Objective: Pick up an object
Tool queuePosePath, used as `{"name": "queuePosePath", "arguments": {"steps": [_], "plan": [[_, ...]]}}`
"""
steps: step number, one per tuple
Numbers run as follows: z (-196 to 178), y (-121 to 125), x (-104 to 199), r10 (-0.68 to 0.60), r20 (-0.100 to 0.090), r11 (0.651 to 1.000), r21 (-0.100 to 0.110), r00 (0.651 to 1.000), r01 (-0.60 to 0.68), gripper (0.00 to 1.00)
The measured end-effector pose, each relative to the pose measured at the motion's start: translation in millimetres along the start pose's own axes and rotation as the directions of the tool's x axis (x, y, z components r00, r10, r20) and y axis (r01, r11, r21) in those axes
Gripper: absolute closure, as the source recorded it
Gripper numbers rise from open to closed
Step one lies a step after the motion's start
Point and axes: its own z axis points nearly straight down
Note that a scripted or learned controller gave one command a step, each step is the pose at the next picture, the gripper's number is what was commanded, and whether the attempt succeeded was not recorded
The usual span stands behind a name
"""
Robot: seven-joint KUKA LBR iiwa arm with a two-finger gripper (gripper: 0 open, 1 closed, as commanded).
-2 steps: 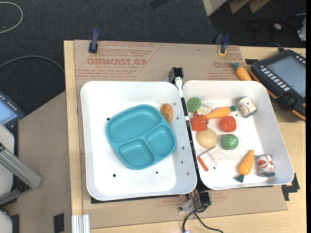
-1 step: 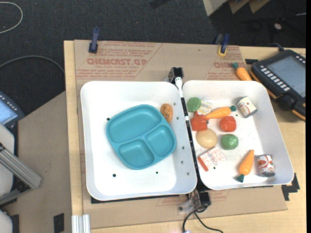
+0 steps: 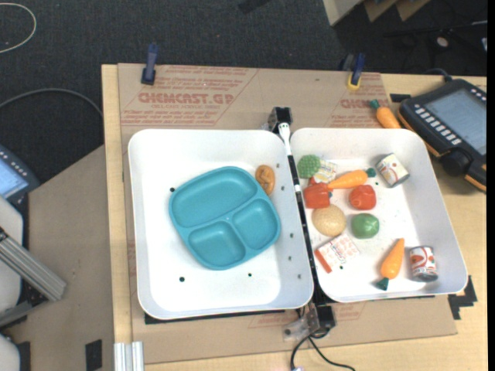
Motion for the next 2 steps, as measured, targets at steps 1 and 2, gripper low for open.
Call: {"name": "queuePosePath", "arguments": {"steps": [1, 2], "plan": [[-70.7, -0.5, 0.6, -0.002, 0.006, 1.0, -0.017, 1.0, 0.002, 1.0], [-66.2, -68.1, -0.5, 0.003, 0.001, 1.0, -0.004, 1.0, -0.003, 1.0]]}}
